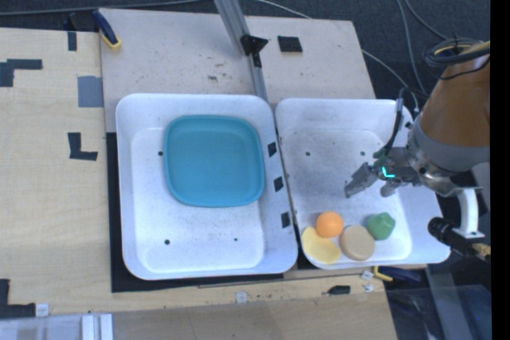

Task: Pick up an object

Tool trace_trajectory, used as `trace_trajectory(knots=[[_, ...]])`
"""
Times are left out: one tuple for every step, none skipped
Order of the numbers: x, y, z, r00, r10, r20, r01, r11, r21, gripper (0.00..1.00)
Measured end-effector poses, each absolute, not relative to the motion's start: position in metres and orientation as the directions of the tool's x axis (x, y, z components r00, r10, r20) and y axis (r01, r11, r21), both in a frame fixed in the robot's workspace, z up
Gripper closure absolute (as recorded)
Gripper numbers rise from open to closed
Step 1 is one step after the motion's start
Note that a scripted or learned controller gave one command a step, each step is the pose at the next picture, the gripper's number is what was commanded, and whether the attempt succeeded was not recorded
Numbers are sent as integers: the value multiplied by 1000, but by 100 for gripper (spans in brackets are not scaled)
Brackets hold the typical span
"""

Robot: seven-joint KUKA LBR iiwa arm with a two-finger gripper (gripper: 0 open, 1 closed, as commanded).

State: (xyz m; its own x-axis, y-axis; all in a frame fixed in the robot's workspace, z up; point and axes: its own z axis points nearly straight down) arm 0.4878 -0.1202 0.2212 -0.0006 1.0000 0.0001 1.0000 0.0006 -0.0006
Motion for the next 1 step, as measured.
trace_trajectory(knots=[[488, -120, 221, -1, 1000, 0, 1000, 1, -1, 0]])
